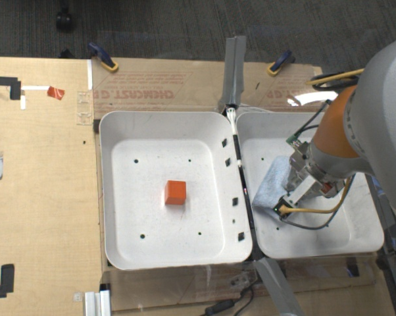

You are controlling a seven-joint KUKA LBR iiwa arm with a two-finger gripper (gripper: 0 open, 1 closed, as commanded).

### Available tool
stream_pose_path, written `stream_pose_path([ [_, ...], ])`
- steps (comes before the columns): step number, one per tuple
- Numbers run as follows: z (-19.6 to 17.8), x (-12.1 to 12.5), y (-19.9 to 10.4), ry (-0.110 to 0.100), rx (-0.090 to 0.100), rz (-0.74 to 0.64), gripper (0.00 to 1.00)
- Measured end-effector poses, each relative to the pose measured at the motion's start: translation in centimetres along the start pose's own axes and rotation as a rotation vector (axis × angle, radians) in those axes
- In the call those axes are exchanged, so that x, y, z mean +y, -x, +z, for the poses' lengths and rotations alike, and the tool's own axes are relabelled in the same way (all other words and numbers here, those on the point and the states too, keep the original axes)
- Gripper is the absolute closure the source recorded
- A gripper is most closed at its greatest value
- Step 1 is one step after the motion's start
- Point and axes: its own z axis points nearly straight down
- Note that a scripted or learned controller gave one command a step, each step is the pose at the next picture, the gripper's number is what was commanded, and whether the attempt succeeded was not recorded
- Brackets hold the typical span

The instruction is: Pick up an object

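Observation:
An orange-red cube (175, 193) lies near the middle of the left bin (119, 143). In the right bin (356, 242) a grey-blue cloth-like piece (270, 183) lies against the left wall. My gripper (291, 191) hangs low over the right side of that piece, with the grey arm and its orange band coming in from the right. The wrist body hides the fingers.
A central divider with black clips (238, 176) separates the two bins. Cardboard (158, 84) lies behind the bins, held by blue and orange clamps (103, 56). A wooden board (33, 176) is at the left.

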Motion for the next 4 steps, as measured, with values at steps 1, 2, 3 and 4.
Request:
stream_pose_path([
  [1,0.1,0.0,0.2,-0.002,-0.003,0.001,0.00],
  [2,0.1,-2.6,5.3,-0.004,-0.003,-0.197,0.00],
  [3,-0.8,-2.5,5.2,-0.005,-0.001,-0.194,1.00],
  [4,-9.6,-3.5,0.1,-0.007,-0.009,0.052,1.00],
])
